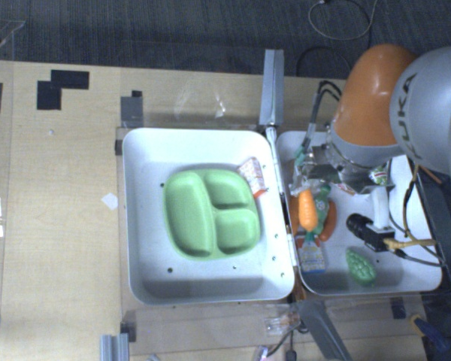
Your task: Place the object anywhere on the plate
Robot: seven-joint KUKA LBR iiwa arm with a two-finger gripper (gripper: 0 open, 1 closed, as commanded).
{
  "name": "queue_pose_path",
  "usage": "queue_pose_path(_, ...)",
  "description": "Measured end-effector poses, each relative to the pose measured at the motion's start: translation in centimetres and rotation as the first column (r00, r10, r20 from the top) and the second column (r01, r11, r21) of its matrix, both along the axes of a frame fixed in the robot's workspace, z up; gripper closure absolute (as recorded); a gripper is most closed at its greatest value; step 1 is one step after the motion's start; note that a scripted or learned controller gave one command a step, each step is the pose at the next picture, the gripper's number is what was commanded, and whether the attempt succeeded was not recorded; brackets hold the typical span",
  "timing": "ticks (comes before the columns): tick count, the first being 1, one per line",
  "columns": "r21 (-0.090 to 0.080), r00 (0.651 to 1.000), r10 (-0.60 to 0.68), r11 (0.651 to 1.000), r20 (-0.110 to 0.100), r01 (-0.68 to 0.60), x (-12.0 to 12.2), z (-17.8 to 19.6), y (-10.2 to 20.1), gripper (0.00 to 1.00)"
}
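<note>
Camera view shows the green divided plate (210, 212) bare in the left bin (139, 201), the toy carrot (307, 210) under the gripper (313, 177) in the right bin (413, 277), no grasp evident.

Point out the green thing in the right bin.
The small bumpy green object in the right bin's near corner; the green plate sits in the left bin.

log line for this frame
pincer: over right bin | carrot: in right bin | plate: green, left bin
</note>
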State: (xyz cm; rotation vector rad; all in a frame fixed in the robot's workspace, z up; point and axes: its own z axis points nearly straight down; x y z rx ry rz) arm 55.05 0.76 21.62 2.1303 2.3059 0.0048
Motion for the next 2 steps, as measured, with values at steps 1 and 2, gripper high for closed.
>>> queue_pose_path(1,0.000,0.995,0.104,0.995,-0.001,-0.104,0.41,-3.16,6.84,1.00)
queue_pose_path(2,0.000,0.995,0.103,0.995,0.000,-0.103,0.42,-3.15,6.82,0.00)
